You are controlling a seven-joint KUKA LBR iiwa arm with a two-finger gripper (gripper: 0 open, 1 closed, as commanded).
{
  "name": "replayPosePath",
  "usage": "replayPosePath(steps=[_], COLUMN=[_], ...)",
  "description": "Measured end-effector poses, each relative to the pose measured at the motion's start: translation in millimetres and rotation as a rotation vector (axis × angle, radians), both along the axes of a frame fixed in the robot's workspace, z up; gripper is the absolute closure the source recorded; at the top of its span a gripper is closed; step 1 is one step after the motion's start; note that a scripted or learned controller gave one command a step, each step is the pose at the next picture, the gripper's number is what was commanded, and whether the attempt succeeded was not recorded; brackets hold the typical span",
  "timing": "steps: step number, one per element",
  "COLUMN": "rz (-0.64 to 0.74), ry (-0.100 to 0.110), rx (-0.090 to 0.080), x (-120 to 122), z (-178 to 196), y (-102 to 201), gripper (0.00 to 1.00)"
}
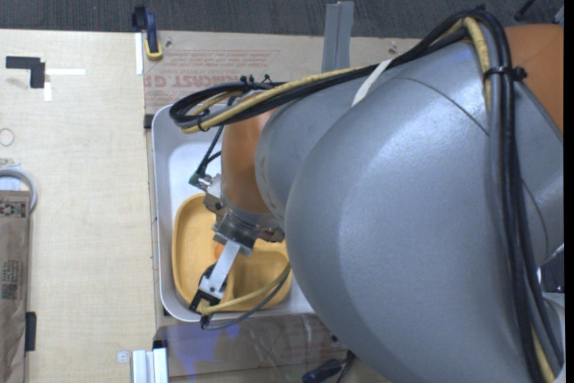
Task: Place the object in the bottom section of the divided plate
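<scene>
- The worktop [81, 220] on the left is bare pale wood, with a brown packet [13, 282] at its far left edge, well apart from the action; no trouble is likely from there.
- The white bin [163, 193] holds a yellow divided plate [190, 238], which lies against the bin's near-left corner. If the arm pushes down or sideways on the plate's raised rim, the plate could tip or slide in the bin, and the bottom section would no longer be where the program expects it.
- The pincer [208, 293] reaches down over the lower part of the plate, close to its near rim. Whether it is released or clenched I cannot tell, and I cannot make out any object between its tips. The object to be placed is not something I can pick out; if it was never gripped, this move would set nothing down.
- A loop of black and yellow cable [215, 103] hangs above the bin's far edge; it could snag on the bin wall as the arm moves.
- The big grey arm [404, 220] hides the right of the bin, so a collision there would go unseen.
</scene>
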State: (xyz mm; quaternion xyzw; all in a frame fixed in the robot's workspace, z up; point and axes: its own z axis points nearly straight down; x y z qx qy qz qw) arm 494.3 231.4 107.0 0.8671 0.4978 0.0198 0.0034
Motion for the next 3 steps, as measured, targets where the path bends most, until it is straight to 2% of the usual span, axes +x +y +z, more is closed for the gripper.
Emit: replayPosePath(steps=[1,2,3], rz=[0.275,0.425,0.693], ry=[-0.003,-0.003,0.034], rx=[-0.014,-0.021,-0.028], x=[-3,-4,66], z=[0,-1,40], y=[-3,-4,-9], gripper=[1.0,1.0,1.0])
